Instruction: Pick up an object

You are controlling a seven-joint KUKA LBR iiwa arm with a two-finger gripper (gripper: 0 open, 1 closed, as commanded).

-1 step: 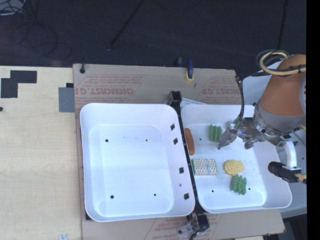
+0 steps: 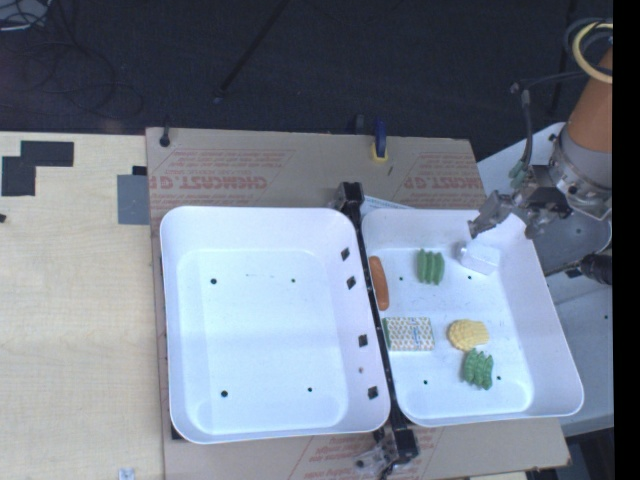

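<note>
We cannot tell the tool's (image 2: 508, 218) state above the right bin (image 2: 540, 318); we should descend squarely onto the white block (image 2: 479, 257) beneath it.

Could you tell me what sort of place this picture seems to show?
Probably a robotics lab bench set up for grasping trials. Two shallow white bins sit side by side on cardboard, toy-like food such as a yellow corn piece lies in the right one, and the grey arm's claw hangs over it.

The arm (image 2: 590, 118) is cut off by the frame's right edge above its orange band.
</note>
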